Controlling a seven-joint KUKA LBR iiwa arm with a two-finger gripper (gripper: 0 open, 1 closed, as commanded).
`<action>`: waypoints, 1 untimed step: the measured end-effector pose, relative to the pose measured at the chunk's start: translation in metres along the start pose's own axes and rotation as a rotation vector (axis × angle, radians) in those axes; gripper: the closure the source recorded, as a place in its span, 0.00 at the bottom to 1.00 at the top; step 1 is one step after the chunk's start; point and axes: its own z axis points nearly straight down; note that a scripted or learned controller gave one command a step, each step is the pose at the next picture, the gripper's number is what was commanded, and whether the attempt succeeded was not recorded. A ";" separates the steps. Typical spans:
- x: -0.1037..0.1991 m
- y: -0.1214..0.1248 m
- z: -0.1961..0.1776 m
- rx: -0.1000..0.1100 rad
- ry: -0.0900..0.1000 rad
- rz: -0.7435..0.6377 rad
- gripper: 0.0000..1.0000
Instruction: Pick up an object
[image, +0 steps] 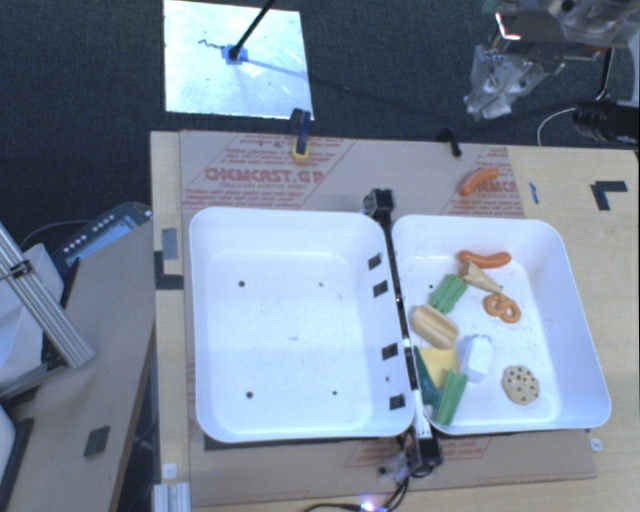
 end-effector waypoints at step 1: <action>-0.071 0.042 0.006 -0.001 -0.003 0.011 1.00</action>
